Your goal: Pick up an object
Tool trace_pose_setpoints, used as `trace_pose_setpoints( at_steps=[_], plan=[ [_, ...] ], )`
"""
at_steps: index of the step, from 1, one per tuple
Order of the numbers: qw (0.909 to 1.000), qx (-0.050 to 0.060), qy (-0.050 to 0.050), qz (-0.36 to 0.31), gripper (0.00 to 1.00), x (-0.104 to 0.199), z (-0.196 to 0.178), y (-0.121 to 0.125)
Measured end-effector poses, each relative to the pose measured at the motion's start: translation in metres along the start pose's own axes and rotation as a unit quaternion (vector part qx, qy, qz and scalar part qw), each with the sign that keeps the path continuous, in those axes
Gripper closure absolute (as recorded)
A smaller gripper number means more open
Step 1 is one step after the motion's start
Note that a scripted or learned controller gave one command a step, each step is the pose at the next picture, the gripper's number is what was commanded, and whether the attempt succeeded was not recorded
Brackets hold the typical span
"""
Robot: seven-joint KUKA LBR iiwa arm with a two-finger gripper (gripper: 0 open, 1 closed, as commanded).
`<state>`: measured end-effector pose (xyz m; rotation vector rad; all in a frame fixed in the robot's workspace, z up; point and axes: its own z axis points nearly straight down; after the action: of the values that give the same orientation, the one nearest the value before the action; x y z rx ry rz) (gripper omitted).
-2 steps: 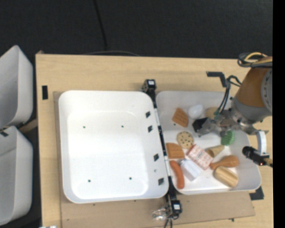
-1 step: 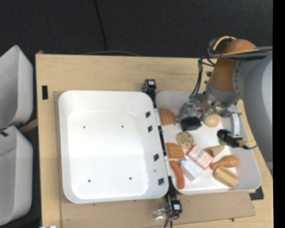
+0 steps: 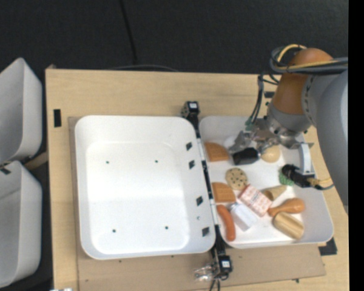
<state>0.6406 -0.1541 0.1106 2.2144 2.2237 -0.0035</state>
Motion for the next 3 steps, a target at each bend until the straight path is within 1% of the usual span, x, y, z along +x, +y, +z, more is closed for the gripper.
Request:
trace_pose_setpoints(
  at_steps=[1, 2, 3],
  plan=[
    [1.0000, -0.007, 0.001, -0.001, 1.00, 0.037, -0.120, 0.049],
    [1.0000, 0.003, 0.001, 0.002, 1.00, 0.034, -0.126, 0.044],
    [1.0000, 0.001, 0.002, -0.001, 1.00, 0.114, -0.128, 0.050]
  ],
)
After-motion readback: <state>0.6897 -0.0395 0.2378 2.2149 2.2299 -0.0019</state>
